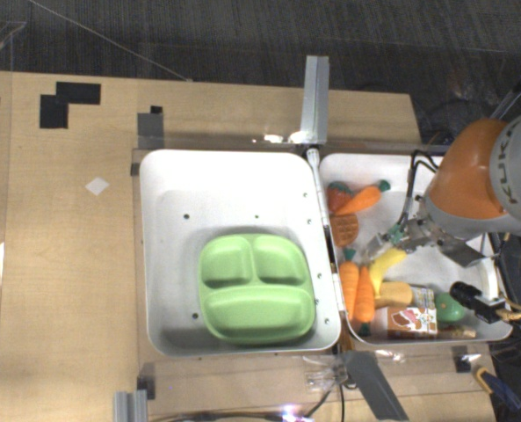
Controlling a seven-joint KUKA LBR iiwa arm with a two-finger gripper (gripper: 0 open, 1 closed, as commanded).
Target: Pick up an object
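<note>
Fingers (404,233) low in right bin (471,167), open or closed: cannot tell | banana (385,263) just below-left, contact unclear | carrots (358,291) further below-left | green divided tray (256,287) in left bin (168,262), well left

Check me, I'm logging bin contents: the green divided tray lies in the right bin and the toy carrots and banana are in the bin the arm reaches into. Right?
Not quite. The camera view shows the green divided tray in the left bin, not the right. The carrots and banana do lie in the right bin, under the arm.
</note>
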